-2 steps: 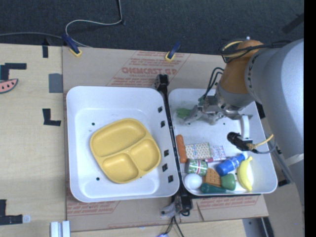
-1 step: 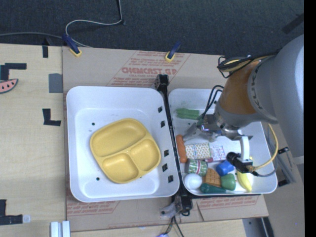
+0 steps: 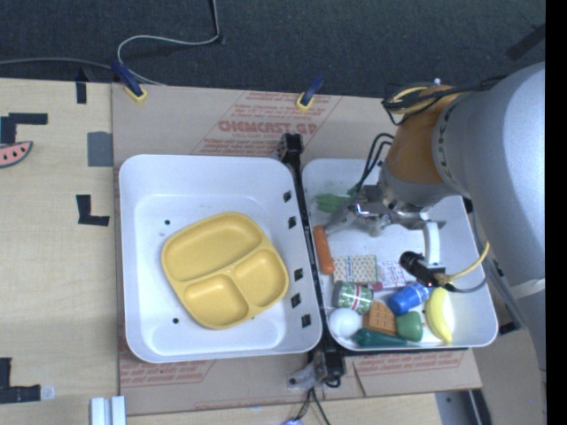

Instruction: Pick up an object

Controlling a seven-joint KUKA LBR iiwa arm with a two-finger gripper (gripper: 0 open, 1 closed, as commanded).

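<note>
The right white bin [image 3: 478, 330] holds several toy food items. A green piece [image 3: 332, 203] lies near its far left corner and an orange carrot [image 3: 323, 249] lies along its left wall. At the front sit a patterned flat packet [image 3: 363, 269], a small can [image 3: 353, 297], a white egg [image 3: 345, 323], a waffle-like cracker [image 3: 379, 318], a blue piece [image 3: 407, 298], a green piece [image 3: 410, 328] and a yellow banana [image 3: 439, 314]. My gripper [image 3: 361, 212] hangs low over the far left part of this bin, just right of the green piece. I see nothing held in it.
The left white bin [image 3: 142, 237] holds a yellow divided plate [image 3: 225, 268]. A black divider [image 3: 299, 228] runs between the bins. My grey arm with its orange band [image 3: 416, 149] covers the right bin's far right part. Cables [image 3: 443, 277] trail over the bin's right side.
</note>
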